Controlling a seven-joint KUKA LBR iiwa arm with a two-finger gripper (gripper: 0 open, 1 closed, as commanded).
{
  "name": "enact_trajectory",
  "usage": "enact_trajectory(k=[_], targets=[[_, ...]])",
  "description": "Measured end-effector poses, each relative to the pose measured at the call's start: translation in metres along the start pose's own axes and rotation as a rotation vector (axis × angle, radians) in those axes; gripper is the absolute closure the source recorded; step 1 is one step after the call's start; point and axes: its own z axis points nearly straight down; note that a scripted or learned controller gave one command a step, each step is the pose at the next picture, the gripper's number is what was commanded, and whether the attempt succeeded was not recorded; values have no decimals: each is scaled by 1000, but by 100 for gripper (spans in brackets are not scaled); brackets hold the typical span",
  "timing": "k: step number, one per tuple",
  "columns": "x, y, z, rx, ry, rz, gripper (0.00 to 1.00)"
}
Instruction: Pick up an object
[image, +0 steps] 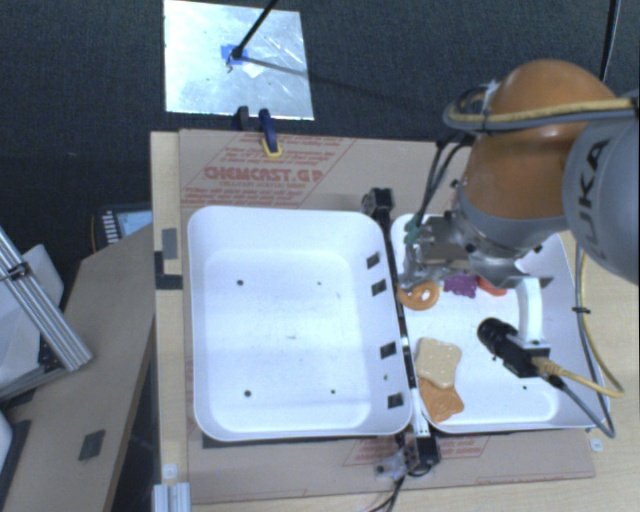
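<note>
- The arm (540, 150) is seen reaching over the right bin (500, 405), its gripper (425, 255) hanging near the bin's left wall — open or closed cannot be told.
- A ring-shaped pretzel (419, 295) lies just below the gripper.
- A purple piece (461, 286) and a red piece (491, 289) lie beside it.
- A slice of bread (439, 362) rests partly on an orange piece (443, 401).
- The left bin (290, 320) sits alongside.

The hand (428, 262) hangs above a pretzel (419, 295) in the right bin (500, 405).
</note>
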Motion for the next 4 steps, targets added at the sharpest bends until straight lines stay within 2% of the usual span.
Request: enact_trajectory(k=[1,2,3,4], targets=[[24,7,-107,-5,3,-4,100],[54,-24,-149,2,3,-4,100],[99,-23,-201,3,3,-5,100],[97,-22,-209,5,2,-7,100]])
